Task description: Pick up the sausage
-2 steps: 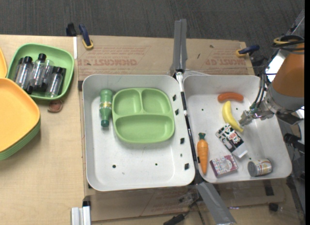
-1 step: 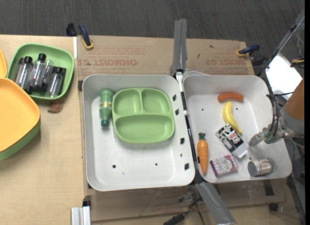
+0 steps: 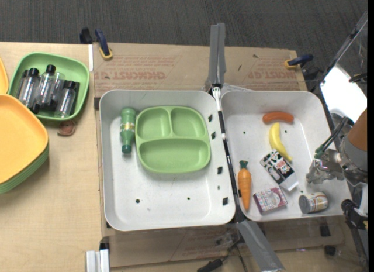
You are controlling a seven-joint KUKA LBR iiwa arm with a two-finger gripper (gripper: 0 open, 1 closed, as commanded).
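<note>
Metal pincer: we see the gripper (image 3: 320,168) at the right rim of the right bin (image 3: 304,98), above the bin's lower right part; we cannot tell how it is set, because the small parts blur together there.
Arm: we see the grey arm (image 3: 357,148) come in from the right edge, with a touch of orange at its top.
Can: we find a small silver can (image 3: 314,203) lying on its side just below the pincer, near the bin's lower right corner.
Packets: we note a black-and-white packet (image 3: 277,166) to the pincer's left, and a pink carton (image 3: 270,199) below it, beside the can.
Banana: we see the yellow banana (image 3: 277,140) lying lengthways, up and left of the pincer.
Sausage: we place the orange-red sausage (image 3: 277,117) near the back of the right bin, just above the banana's top end and well apart from the pincer, untouched.
Carrot: we see a toy carrot (image 3: 244,185) along the right bin's left wall, green top pointing up.
Left bin: we see the left bin (image 3: 111,165) bearing a green divided plate (image 3: 172,138) with a green bottle (image 3: 127,129) just beside its left edge.
Bench, far left: we see a green tray (image 3: 79,72) holding dark-capped bottles (image 3: 48,90), with stacked orange plates (image 3: 20,145) in front of it.
</note>
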